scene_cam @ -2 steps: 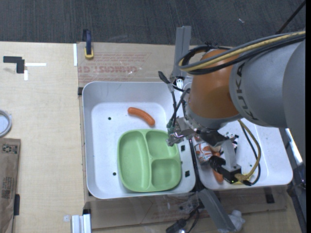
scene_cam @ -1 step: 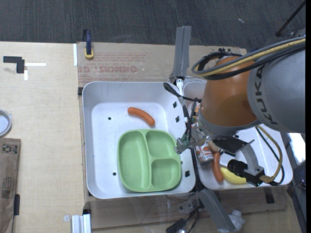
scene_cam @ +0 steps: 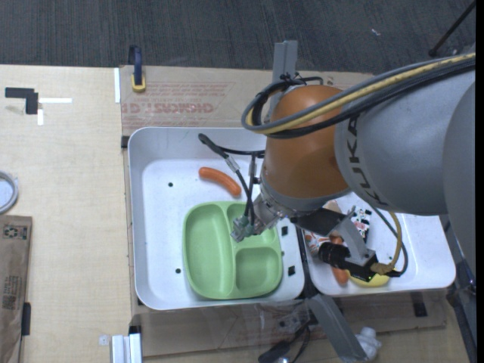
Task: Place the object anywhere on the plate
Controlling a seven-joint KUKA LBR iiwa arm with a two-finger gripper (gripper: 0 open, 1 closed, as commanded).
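Gripper (scene_cam: 243, 228) low over green plate (scene_cam: 208, 259), near divider btwn compartments; can't tell finger state. Sausage (scene_cam: 219, 178) on left bin (scene_cam: 151, 225) floor, just beyond plate's far edge, not touching. Toys in right bin (scene_cam: 431, 267).

- arm (scene_cam: 412, 138): big rounded grey casing, smooth, matte
- orange band (scene_cam: 302, 146) above wrist, glossy, dome-shaped from this angle
- black lettering on grey shell beside the band, partly cut off, reads like "KU"
- cable bundle (scene_cam: 363, 89): black and yellow hoses run along the top of the arm and loop at the band
- thin black cables (scene_cam: 240, 174) drop past the wrist
- gripper (scene_cam: 243, 228): small, grey metal, details too small to tell
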